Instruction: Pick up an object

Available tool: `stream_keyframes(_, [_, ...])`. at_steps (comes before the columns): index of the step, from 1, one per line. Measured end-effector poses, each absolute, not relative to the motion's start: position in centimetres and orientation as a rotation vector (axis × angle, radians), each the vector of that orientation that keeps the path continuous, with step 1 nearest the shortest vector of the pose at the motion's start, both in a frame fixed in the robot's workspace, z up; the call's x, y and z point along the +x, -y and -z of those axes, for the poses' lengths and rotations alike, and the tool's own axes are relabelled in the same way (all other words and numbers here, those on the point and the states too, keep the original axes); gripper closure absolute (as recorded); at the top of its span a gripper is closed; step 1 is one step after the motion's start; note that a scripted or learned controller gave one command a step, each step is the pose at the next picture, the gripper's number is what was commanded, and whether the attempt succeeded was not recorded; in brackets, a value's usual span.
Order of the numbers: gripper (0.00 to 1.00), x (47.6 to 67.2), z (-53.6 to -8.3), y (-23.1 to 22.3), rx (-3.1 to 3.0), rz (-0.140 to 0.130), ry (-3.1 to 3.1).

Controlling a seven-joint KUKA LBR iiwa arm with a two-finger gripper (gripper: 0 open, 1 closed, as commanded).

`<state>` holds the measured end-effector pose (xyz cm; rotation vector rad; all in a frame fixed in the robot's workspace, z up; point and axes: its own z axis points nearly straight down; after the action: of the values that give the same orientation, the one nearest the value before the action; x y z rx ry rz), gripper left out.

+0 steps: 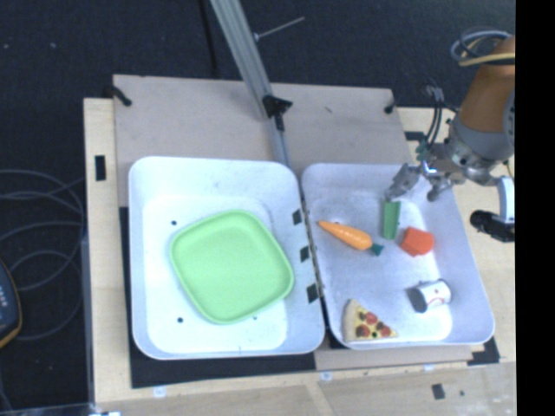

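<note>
My fingers hang spread open, holding nothing, over the far part of the right shallow white bin. Just below them lies a small green block, with an orange cube beside it. Further left lies an orange plastic carrot; nearer the front edge, a toy pizza slice.

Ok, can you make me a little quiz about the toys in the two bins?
1. True or false: the green plate lies in the left bin.
2. Which toy lies closest to the pizza slice: A carrot, B mug, C orange block?
3. Fill in: the robot's hand is above the ___ bin.

Key: 1 true; 2 B; 3 right.
</note>
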<state>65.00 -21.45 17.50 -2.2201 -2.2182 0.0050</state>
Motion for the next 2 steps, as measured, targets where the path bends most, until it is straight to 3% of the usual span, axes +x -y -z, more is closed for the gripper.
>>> stream_keyframes(1, [0.00,65.1,-13.3,21.4,-2.220,-0.003,2.220])
stream_keyframes(2, [1.00,65.2,-14.6,21.5,-2.224,0.001,2.224])
